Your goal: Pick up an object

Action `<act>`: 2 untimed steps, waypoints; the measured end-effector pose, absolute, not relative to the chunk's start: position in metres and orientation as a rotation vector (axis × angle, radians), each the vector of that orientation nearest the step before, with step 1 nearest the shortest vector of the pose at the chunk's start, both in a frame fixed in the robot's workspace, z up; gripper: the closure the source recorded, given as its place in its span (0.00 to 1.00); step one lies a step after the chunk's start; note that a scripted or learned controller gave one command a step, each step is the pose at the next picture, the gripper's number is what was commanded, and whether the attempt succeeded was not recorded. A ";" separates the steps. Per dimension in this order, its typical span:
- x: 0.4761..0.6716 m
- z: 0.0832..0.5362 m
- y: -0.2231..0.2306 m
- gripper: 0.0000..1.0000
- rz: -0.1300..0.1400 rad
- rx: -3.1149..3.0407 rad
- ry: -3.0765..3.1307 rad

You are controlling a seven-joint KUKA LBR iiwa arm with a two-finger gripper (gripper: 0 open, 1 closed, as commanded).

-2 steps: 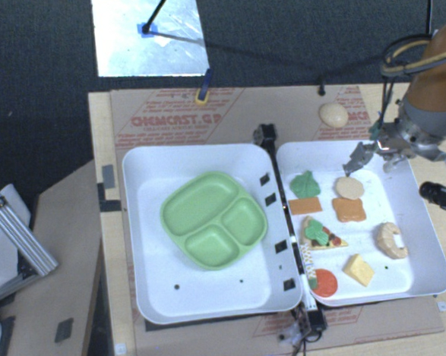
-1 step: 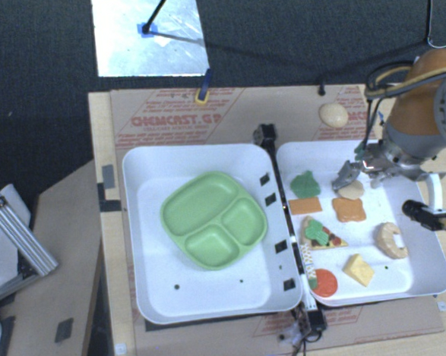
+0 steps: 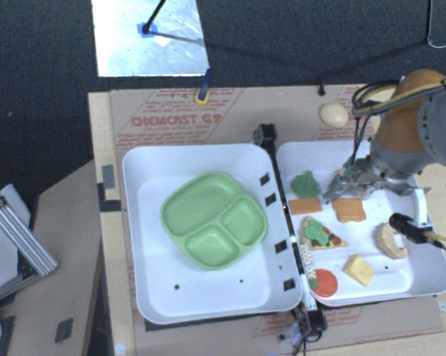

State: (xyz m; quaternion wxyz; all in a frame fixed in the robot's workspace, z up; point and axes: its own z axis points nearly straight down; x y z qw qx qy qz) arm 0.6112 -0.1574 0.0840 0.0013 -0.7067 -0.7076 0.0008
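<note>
The right bin (image 3: 431, 273) holds several toy foods: a green leafy piece (image 3: 306, 183), an orange flat slab (image 3: 305, 205), an orange toast slice (image 3: 350, 209), a pizza slice (image 3: 323, 235), a red tomato slice (image 3: 324, 283), a yellow cheese wedge (image 3: 359, 270) and a beige bread piece (image 3: 390, 241). My gripper (image 3: 344, 186) hangs low over the bin's upper middle, just above the toast slice and right of the green piece. I see nothing held in it.
In the left bin (image 3: 151, 292) lies a green divided plate (image 3: 214, 220). A beige egg (image 3: 333, 115) rests on the cardboard behind the right bin. The grey arm (image 3: 418, 133) covers the right bin's far right corner. A black divider (image 3: 282, 207) separates the bins.
</note>
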 end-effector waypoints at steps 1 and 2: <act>0.613 0.098 -0.158 1.00 -0.003 -2.222 -2.224; 0.619 0.162 -0.154 1.00 -0.008 -2.221 -2.233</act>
